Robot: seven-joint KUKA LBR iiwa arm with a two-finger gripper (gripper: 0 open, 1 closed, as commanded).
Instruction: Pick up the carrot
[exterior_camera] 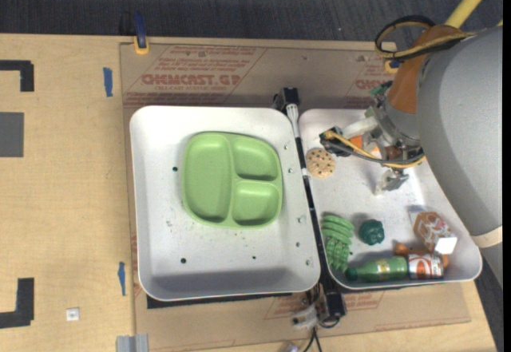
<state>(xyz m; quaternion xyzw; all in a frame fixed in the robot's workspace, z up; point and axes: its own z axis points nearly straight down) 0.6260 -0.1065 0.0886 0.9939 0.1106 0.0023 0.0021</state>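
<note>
We pick out the carrot in the upper part of the right bin, a sliver of orange tucked beside the wrist cabling, so its full shape is hard to read. The gripper hangs just right of it and lower, low over the bin floor; whether it's open or closed, we cannot tell. A cookie sits just left, by the divider. Lower in the frame lie green lettuce, a green bottle and a can. The green plate fills the left bin, likely a drop spot.
</note>
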